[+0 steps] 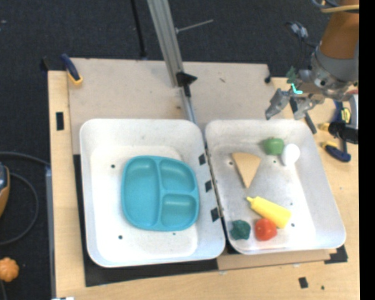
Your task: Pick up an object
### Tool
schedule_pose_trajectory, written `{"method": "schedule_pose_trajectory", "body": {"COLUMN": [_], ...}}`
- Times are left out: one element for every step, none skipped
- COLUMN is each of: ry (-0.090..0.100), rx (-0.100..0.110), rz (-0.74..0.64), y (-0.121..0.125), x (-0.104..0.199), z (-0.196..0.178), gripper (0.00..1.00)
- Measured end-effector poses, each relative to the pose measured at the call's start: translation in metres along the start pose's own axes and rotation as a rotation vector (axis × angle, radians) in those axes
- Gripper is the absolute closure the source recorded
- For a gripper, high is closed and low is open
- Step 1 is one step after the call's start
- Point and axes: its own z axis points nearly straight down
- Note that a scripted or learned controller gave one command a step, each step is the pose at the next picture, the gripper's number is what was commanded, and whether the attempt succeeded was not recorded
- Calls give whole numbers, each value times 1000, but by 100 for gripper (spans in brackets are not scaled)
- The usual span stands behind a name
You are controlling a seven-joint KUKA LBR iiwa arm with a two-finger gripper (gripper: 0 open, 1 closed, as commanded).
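No writing is readable. The gripper (292,105), fingers apart and holding nothing, hangs over the far edge of the right bin (319,195), which holds six small toys; the left bin (100,167) holds one blue tray (159,192).

Turquoise plate (160,193); yellow bottle (270,210); red tomato (265,230).

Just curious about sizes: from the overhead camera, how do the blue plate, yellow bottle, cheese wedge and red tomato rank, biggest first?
1. blue plate
2. cheese wedge and yellow bottle, too alike to rank
3. red tomato

Tray (159,192) in left bin (94,136); wedge (246,167), bottle (270,210) in right bin (319,199).
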Motion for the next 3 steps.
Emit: {"method": "schedule_pose_trajectory", "body": {"ry": [-1, -3, -2], "rx": [-4, 0, 1], "rz": [-1, 1, -3], "y": [1, 1, 2], "x": [0, -6, -2], "z": [-2, 41, 103], "gripper": [0, 0, 0]}}
